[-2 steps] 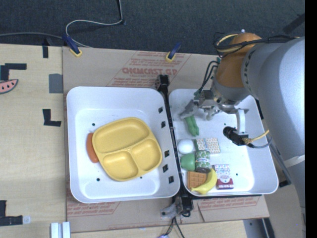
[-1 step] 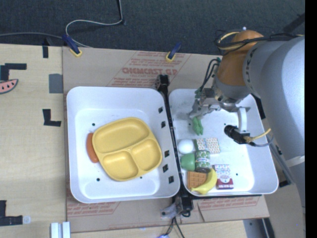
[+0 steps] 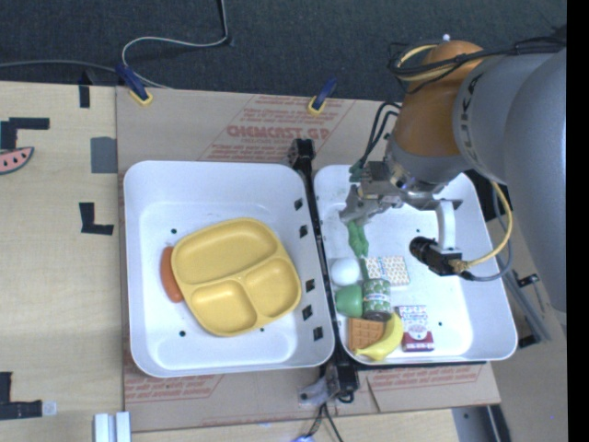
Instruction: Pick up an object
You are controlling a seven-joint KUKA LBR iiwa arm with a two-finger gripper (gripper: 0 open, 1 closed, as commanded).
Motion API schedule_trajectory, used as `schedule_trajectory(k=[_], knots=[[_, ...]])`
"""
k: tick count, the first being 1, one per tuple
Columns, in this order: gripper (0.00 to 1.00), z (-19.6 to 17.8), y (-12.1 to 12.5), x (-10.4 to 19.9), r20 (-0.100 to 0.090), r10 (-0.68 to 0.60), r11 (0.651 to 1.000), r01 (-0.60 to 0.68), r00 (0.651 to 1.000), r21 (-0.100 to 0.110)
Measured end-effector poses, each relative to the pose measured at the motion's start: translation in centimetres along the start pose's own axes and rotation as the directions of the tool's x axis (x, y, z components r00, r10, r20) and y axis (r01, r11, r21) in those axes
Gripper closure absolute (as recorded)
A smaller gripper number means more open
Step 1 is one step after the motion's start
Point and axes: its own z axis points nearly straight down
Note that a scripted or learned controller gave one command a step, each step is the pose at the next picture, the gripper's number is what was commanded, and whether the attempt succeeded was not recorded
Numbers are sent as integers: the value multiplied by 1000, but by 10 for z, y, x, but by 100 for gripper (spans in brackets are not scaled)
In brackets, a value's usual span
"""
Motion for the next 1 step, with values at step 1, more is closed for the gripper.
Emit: schedule_trajectory(k=[1], knots=[[100, -57, -3, 41, 1, 0, 1000, 0, 1000, 1]])
